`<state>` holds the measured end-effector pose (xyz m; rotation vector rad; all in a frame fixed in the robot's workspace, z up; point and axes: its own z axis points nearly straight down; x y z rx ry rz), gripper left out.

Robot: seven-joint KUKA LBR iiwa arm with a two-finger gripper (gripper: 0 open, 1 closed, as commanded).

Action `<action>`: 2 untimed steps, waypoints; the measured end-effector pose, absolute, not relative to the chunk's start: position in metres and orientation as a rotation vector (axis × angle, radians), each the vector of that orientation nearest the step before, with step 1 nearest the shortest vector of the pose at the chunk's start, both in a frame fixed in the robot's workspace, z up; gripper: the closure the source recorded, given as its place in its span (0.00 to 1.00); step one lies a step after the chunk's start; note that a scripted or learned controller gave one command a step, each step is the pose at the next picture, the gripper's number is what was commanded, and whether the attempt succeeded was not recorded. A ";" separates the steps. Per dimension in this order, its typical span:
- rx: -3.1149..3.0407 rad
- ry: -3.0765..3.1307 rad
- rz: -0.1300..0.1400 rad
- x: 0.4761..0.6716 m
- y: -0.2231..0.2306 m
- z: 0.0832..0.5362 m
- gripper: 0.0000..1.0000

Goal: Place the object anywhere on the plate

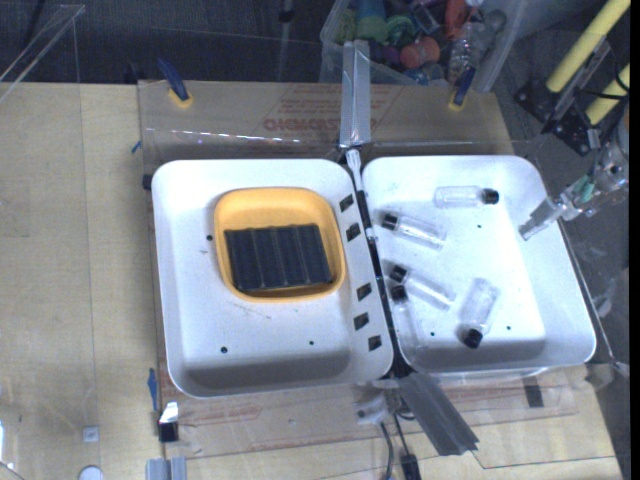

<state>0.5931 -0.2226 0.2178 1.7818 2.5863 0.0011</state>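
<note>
- Tabletop (60, 268): light wood, carries two shallow white bins side by side; small bits of hardware sit at its near left corner.
- Metal bracket (440, 423): grey, at the near edge just below the seam between the bins.
- Left bin (190, 348): white, rounded corners, a few small dark holes in its floor.
- Right bin (530, 328): white, touches the left bin along a dark divider with clips (365, 268).
- Vial (477, 311): clear with a black cap, nearest of the four, lies tilted in the right bin's near part, cap end toward the camera.
- Second vial (420, 288): clear, black cap toward the divider, lies near the bin's middle, just left of the first.
- Third vial (410, 226): clear, dark cap at its left end, lies close to the divider, farther back.
- Fourth vial (465, 197): clear, black cap at its right end, lies farthest back in the right bin.
- Plate (278, 243): yellow-orange, rounded square, sits in the left bin's middle-back, with a dark ribbed insert (278, 255) on it; no vial on it.
- Tool (585, 193): at the right bin's right rim, a grey finger (540, 218) pointing down-left over the rim; cannot tell if clenched or released; nothing seen in it.
- Clear tub (420, 18): behind the bins, full of colourful toys.
- Yellow foam tube (600, 28): far right corner.
</note>
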 end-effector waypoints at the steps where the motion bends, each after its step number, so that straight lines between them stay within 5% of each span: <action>1: 1.781 2.579 0.005 0.594 -0.224 0.229 1.00; 2: 1.501 2.750 0.002 0.603 -0.222 0.258 1.00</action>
